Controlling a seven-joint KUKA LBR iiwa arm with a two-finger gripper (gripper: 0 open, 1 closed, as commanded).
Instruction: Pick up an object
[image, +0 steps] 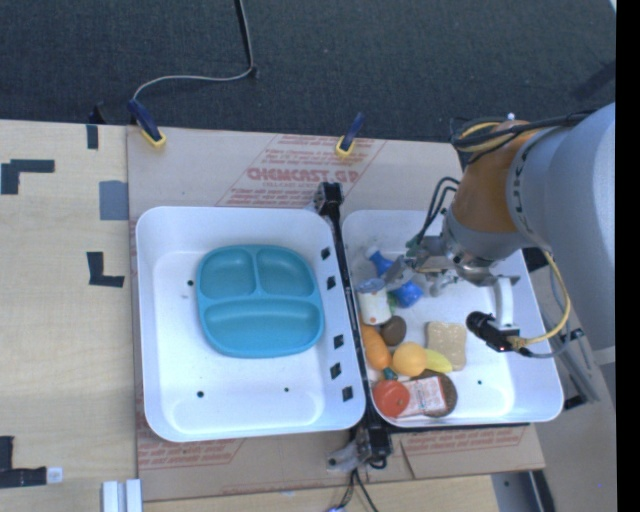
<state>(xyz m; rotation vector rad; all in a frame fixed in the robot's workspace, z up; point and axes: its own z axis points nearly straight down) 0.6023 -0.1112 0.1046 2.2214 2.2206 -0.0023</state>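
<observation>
Currently the claw (405, 272) hangs low over the right bin (520, 400), above a blue toy (405, 294); finger spacing: cannot tell. Advice: descend straight, centre on the toy, avoid the neighbouring white cup (373, 305).

Left white bin (160, 300) holds blue sectioned plate (260, 300) — three compartments, lying flat near bin's middle. Right white bin (530, 395) sits just beside it, black clips (335, 262) along shared edge. Both bins rest on brown cardboard sheet (290, 170) with red printing. Two yellow-and-blue clamps (147, 122) grip sheet's far edge, well apart. Black cable (243, 40) crosses dark carpet beyond bench. Wooden benchtop (60, 330) at left — black tape marks (25, 175) and grey patch (113, 199) on it.
</observation>
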